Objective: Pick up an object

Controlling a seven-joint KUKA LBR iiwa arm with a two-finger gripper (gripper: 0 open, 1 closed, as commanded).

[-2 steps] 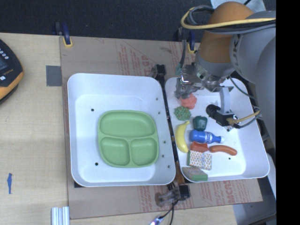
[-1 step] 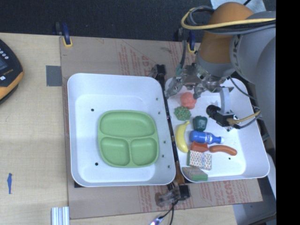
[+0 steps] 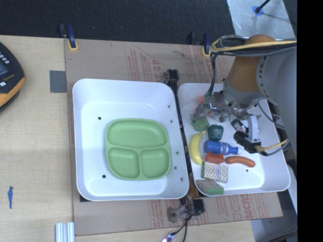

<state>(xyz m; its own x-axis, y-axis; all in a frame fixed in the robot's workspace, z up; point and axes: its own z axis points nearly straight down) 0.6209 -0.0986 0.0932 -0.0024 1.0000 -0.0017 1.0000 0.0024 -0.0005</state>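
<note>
The right bin (image 3: 272, 180) holds a pile of small things: a yellow banana (image 3: 195, 148), a blue bottle (image 3: 220, 147), a dark green pepper (image 3: 215, 131), a lighter green lump (image 3: 201, 124), an orange sausage (image 3: 240, 161), a checkered packet (image 3: 215, 172) and a pale green piece (image 3: 211, 188). My gripper (image 3: 210, 105) hangs low over the far left part of this bin, just behind the green lump and the pepper. The wrist and cables cover much of it, and nothing can be made out in its grasp.
The left bin (image 3: 86, 135) carries a green divided plate (image 3: 137, 148). A yellow and black device (image 3: 7, 79) lies at the bench's left edge. Blue clamps (image 3: 72, 38) hold the cardboard at the back. The arm's body (image 3: 272, 79) covers the right bin's far right corner.
</note>
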